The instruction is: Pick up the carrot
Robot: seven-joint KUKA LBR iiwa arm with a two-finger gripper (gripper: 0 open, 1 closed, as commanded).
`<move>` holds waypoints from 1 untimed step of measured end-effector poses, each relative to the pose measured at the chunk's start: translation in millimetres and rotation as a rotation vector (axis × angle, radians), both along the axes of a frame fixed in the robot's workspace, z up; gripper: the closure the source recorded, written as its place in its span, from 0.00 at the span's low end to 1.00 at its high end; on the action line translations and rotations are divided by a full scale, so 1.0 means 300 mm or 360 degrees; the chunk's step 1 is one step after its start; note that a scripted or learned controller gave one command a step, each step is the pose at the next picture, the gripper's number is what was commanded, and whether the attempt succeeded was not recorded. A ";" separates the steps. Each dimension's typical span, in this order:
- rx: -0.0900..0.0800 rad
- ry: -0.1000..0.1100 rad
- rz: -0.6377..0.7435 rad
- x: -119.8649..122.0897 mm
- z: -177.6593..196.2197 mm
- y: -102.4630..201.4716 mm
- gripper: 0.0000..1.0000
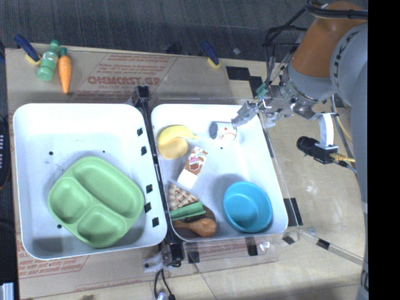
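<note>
Behind the left bin: the carrot (pixel 64 72) lies on the cardboard-covered worktop (pixel 119 74), outside both bins, tip pointing toward the left bin (pixel 25 167).
Beside the carrot: a green bottle-shaped toy (pixel 47 63) touches its leafy end; a blue clamp (pixel 26 47) sits just beyond.
Left bin: holds a green divided plate (pixel 95 200).
Right bin (pixel 265 167): well apart from the carrot, with a yellow banana-like toy (pixel 173 140), small carton (pixel 194 165), blue bowl (pixel 247 206) and mixed food toys (pixel 190 216).
Gripper (pixel 242 115): over the right bin's far corner, far from the carrot.
Fingers: cannot tell whether spread or closed.
</note>
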State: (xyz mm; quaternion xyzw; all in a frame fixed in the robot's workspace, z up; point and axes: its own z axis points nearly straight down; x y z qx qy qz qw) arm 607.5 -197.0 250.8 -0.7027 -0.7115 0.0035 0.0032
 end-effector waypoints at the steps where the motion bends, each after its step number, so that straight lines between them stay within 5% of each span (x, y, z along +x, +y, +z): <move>1: -0.0004 -0.0018 0.0039 -0.295 0.359 0.228 0.00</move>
